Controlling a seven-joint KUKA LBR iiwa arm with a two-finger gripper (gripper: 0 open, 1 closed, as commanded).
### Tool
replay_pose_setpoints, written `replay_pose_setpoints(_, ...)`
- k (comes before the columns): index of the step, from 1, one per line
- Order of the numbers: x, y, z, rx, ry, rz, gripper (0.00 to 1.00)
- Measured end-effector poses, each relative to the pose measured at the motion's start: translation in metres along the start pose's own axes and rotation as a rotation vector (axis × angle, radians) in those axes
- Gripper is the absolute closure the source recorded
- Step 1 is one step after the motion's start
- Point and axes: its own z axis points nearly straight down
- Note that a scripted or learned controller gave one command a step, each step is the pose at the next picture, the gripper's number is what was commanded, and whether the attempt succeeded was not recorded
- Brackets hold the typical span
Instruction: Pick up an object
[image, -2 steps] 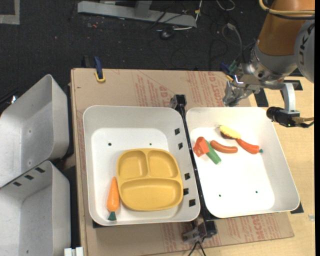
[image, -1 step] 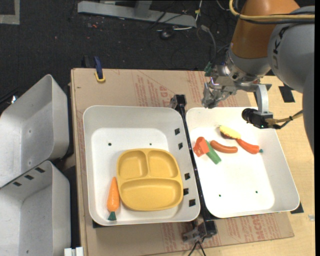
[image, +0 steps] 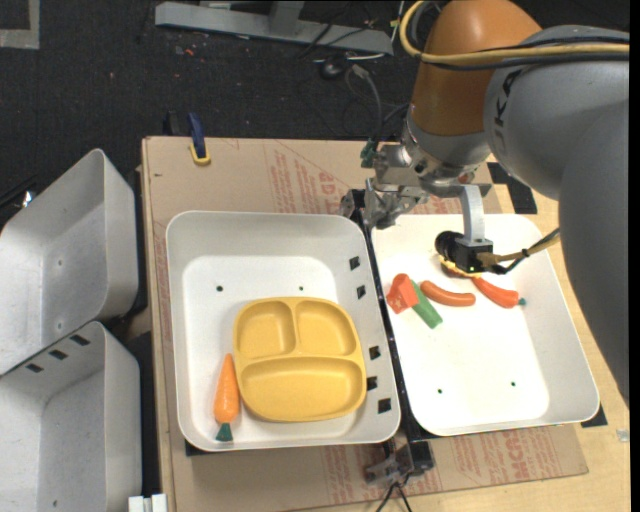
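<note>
1. Arm (image: 560, 90): grey, with an orange band (image: 460, 60). It enters from the upper right of the frame and reaches toward upper centre.

2. Gripper (image: 385, 208): it sits at upper centre, over the top end of the seam where the two bins meet, beside the upper left corner of the right bin (image: 480, 390). Its own housing and the slanted view mask it, so I cannot tell whether it is apart, together or clamped on anything.

3. Right bin: four small objects lie in a loose row across its upper half, below and to the right of the gripper and apart from it.
- A red piece (image: 402, 291) is nearest the left wall.
- A green piece (image: 428, 314) lies just below and right of the red piece. Whether they touch cannot be told.
- A sausage (image: 447, 294) lies flat, just right of those two.
- A tapered piece (image: 497, 291), orange-red, lies flat at the right end of the row.

4. Left bin (image: 190, 300): a yellow tray (image: 298, 360) with three compartments sits flat in its lower half. A carrot (image: 227, 392) lies lengthwise against the tray's left edge, green tip toward the bottom of the frame.

5. Both bins rest side by side on a brown board (image: 260, 170).
</note>
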Motion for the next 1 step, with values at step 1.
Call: replay_pose_setpoints(1,0.046,0.0007,0.0159,-0.001,-0.001,0.002,1.0)
